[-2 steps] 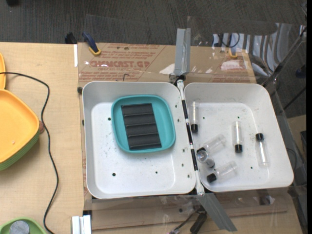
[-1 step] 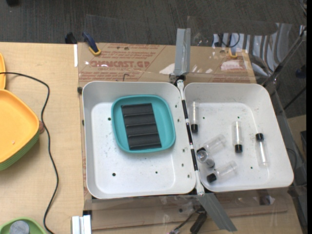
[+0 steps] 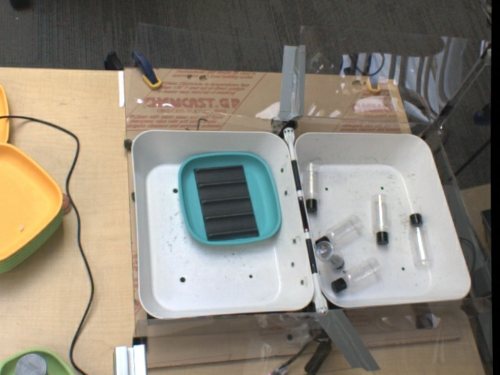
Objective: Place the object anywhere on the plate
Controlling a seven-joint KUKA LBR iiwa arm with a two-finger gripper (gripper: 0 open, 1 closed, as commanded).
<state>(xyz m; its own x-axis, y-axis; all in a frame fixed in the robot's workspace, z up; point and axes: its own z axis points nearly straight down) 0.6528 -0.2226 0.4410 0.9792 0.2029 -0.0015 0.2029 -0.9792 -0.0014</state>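
Vials are lying scattered in the right bin [image 3: 437, 209], and the one nearest the front edge [image 3: 355, 274] is resting on its side with its black cap pointing toward the front left corner. Another [image 3: 344, 229] is lying just behind it, with a small metal-topped piece [image 3: 324, 248] between them, close to the wall shared by the bins. Three more are lying lengthwise: one [image 3: 310, 186] along that shared wall, one [image 3: 381, 221] mid-bin, and one [image 3: 419, 237] toward the right edge.

The plate [image 3: 190, 201], teal with a dark ridged block on it, is sitting in the left bin [image 3: 156, 272], toward its back edge, so every candidate object is sitting well apart from it in the other bin.

The step in hand is looking like the pick. A vial lying apart from its neighbours, such as the mid-bin one, is probably offering the cleanest grasp, taken across its narrow body. Round glass is likely to roll or slip, so a centred squeeze is mattering. The carry is needing enough height to clear the shared wall.

How wide the jaws are standing I cannot tell. The clear vial bodies are blending into the white floor, so their exact outlines are staying uncertain.
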